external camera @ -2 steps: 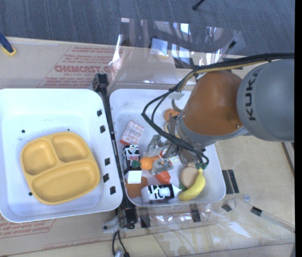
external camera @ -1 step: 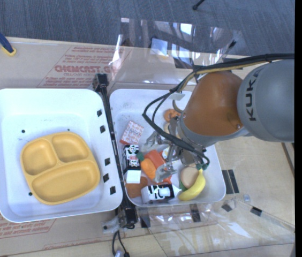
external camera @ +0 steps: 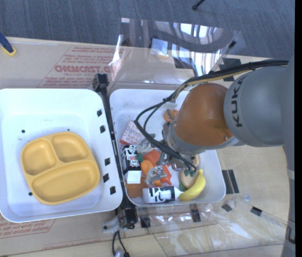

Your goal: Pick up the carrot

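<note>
The carrot point(external camera: 150, 159) is an orange piece lying among the clutter in the right bin point(external camera: 120, 103), near its front middle. My gripper point(external camera: 165, 168) reaches down into that bin just right of the carrot, touching or nearly touching it. The wrist and the orange band point(external camera: 202, 116) hang over the middle of the bin and hide what lies beneath. Part of the carrot's right end is covered by the gripper.
Around the carrot lie a banana point(external camera: 194, 185), a black-and-white can point(external camera: 159, 194), a white block point(external camera: 134, 176), a red-and-white packet point(external camera: 132, 132) and a small black-and-white item point(external camera: 131, 155). The left bin point(external camera: 12, 106) holds a yellow divided plate point(external camera: 60, 167).
</note>
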`<state>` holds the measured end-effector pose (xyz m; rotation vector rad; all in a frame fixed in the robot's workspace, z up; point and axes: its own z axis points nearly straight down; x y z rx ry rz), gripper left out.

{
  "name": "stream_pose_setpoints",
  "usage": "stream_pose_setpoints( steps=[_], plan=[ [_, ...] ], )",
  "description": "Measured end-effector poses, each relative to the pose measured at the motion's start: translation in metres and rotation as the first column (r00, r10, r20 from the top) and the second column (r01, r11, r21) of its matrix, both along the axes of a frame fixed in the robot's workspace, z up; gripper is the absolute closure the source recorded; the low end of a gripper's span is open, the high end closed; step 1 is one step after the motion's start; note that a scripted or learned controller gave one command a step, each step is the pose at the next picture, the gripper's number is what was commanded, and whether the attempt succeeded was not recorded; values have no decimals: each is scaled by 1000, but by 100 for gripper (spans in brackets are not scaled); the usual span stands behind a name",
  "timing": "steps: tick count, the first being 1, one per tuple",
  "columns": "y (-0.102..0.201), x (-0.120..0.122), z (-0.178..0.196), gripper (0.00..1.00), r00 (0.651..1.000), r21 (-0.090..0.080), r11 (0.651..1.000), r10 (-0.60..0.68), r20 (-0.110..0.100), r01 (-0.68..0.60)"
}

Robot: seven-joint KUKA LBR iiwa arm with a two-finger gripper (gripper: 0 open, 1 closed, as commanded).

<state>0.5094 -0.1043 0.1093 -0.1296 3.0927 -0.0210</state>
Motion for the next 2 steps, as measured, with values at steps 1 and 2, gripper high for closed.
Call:
stream_pose_setpoints(
  steps=[1,2],
  plan=[
    [-5,5,-15,0,954,12,954,-298,-38,299],
    [-3,6,-5,100,956,13,957,-290,-37,291]
  ],
)
